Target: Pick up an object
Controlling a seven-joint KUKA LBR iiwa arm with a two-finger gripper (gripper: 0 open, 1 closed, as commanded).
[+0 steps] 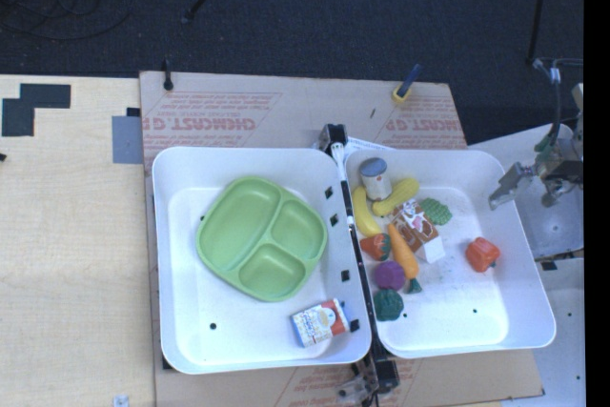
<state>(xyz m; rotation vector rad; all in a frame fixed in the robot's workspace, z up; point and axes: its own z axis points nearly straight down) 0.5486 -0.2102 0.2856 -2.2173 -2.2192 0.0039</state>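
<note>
The right bin (477, 319) holds a cluster of toy foods along its left side: a small can (374, 176), a yellow banana (363, 213), a carrot (403, 251), a white and red carton (420, 232), a purple piece (388, 275) and a dark green piece (388, 304). An orange-red pepper (482, 254) lies alone toward the right. My gripper (519, 178) hangs at the bin's upper right rim, above and to the right of the pepper. It is partly cut off and holds nothing I can see.
The left bin (181, 300) carries a green divided plate (262, 238) and a small juice carton (317, 324) near its front right corner. A black divider with clips (345, 234) runs between the bins. Cardboard lies under both.
</note>
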